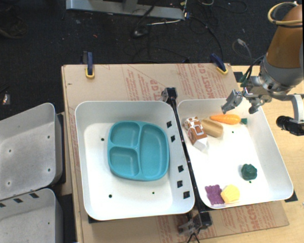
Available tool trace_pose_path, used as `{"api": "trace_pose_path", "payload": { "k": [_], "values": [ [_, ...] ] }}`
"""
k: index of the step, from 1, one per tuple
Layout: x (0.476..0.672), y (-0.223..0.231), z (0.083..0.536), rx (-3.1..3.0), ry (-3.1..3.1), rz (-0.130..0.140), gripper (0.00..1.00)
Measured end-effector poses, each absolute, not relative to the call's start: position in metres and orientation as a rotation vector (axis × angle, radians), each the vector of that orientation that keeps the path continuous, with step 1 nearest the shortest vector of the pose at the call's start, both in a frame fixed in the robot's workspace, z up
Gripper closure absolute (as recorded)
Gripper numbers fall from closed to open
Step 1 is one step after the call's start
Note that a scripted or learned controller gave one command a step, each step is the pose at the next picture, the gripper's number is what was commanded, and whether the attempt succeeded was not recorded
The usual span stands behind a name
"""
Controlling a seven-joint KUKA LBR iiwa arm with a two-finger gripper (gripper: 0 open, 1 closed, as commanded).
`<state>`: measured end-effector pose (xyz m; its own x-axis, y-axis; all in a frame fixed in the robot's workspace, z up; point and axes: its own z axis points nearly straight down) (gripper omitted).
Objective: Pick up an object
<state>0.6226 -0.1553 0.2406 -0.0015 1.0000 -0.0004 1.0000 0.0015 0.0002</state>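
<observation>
Nearest us, at the right bin's (272, 154) front edge, we see a purple piece (213, 193) touching a yellow block (230, 193). Across the surface (120, 77), the left bin (90, 145) holds a teal divided tray (139, 150). Toward the right bin's back lie a brown-and-white carton (195, 131), a tan bread roll (213, 128) and an orange carrot (225, 119), with a small green object (249, 171) further forward. We see the pincer (243, 104) released, its fingers spread above the carrot, grasping nothing.
</observation>
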Motion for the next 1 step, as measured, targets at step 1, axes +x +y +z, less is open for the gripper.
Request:
{"api": "trace_pose_path", "payload": {
  "k": [1],
  "values": [
    [0.6248, -0.155, 0.1981, 2.222, 2.222, -0.003, 0.0]
  ]
}}
